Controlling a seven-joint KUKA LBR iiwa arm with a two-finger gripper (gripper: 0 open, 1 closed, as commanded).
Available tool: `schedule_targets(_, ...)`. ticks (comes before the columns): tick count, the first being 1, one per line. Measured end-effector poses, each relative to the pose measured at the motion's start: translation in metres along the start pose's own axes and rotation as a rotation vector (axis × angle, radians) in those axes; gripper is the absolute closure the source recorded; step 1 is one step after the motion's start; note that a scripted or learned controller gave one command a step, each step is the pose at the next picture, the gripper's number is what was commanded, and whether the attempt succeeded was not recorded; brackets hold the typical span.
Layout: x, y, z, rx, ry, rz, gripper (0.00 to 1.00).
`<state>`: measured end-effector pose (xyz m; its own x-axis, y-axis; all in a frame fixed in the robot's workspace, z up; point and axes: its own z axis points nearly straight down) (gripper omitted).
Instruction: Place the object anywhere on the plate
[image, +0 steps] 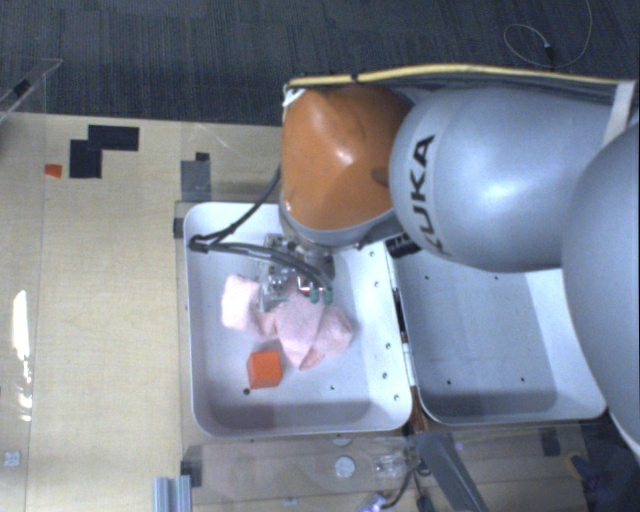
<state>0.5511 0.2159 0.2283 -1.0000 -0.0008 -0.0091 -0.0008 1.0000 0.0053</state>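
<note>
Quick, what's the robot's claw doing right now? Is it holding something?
Gripper: low in the left bin, over the pink plate. Open or closed, and holding anything or not: cannot be told. The orange block lies apart from it.

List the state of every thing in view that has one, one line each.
Orange block: resting on the floor of the left bin, apart from the tool.
Pink plate: in pieces, lying in the left bin, partly under the tool.
Left bin: holds the block and plate pieces.
Right bin: partly covered by the arm.
Tool: low over the pink pieces.
</note>
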Motion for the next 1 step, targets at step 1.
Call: schedule_targets(1,-0.0001,-0.0002,-0.0002,0.000,0.000,0.000,0.00)
